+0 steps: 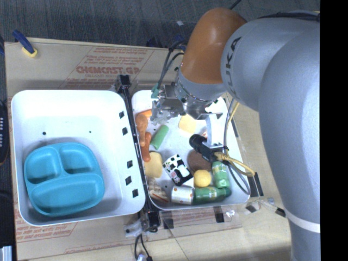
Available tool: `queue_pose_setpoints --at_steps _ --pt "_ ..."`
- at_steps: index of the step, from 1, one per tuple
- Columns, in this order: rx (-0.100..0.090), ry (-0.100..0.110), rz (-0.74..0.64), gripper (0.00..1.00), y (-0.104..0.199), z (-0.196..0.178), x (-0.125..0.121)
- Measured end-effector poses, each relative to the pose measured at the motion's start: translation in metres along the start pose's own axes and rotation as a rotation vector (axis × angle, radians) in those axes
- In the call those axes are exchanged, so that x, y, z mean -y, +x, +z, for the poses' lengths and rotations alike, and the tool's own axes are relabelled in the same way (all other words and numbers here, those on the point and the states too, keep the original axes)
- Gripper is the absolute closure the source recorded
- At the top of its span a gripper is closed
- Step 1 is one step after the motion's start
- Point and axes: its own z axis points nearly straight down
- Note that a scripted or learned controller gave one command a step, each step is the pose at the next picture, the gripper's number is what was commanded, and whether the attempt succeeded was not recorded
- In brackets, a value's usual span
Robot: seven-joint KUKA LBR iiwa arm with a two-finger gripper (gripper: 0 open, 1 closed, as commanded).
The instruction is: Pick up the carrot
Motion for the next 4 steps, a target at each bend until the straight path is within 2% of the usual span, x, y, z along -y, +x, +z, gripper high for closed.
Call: queue_pose_setpoints --at_steps 1,2,3,4 --pt "0.002 -0.002 -0.22 1.0 -0.073 0.031 -0.032" --pt "-0.004 0.006 0.144 1.0 -0.043 0.056 0.004" --pt "0.0 -0.006 -0.278 1.0 -0.1 0.154 -0.056" --pt "-0.002 -0.006 -0.016 1.0 -0.036 0.051 -0.085"
